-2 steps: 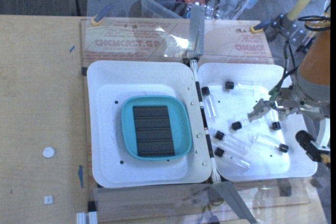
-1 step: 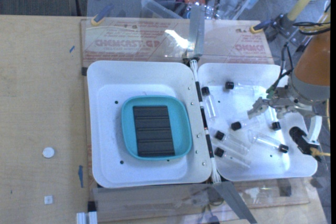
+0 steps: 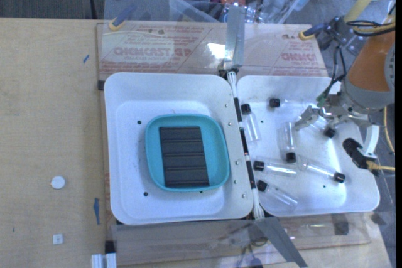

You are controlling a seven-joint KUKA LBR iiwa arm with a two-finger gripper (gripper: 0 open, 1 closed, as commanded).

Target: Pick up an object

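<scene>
Since the hand (image 3: 314,117) hangs low over the right bin (image 3: 314,88) near its upper right part, we're in the approach for a grasp. Finger state: we can't tell from this angle, too small and cluttered with cabling.

Candidates are the clear vials with black caps scattered in that bin. Nearest is the upright-looking vial (image 3: 290,142) just left and below the hand; others lie flat lower down, e.g. one long vial (image 3: 276,167) and one (image 3: 323,171) toward the lower right.

We'd pick the isolated one, align across its narrow axis, and descend straight. Clear plastic likely rolls and slips, so centre on the body, not the cap. Left bin (image 3: 125,97) holds a teal tray (image 3: 154,135); ignore it.
</scene>
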